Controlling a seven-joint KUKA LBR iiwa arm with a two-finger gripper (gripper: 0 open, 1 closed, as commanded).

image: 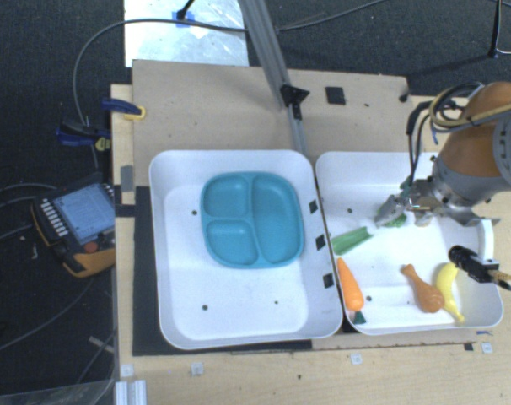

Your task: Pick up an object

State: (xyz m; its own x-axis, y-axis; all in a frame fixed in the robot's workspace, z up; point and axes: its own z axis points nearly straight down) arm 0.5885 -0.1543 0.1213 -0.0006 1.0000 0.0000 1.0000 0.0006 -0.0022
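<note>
— Where was the gripper (396,211)?

— Low in the right white bin (348,175), just above the green plastic vegetable (352,240). I couldn't tell the fingers' state.

— Risk?

— It could nudge the vegetable toward the orange plastic carrot (350,283) and close on nothing, I judged.

No words, numbers or signs clear enough to read. Handheld screen box (77,226) left of bench shows pale blue screen, marks on it too small and blurry to make out.
</note>
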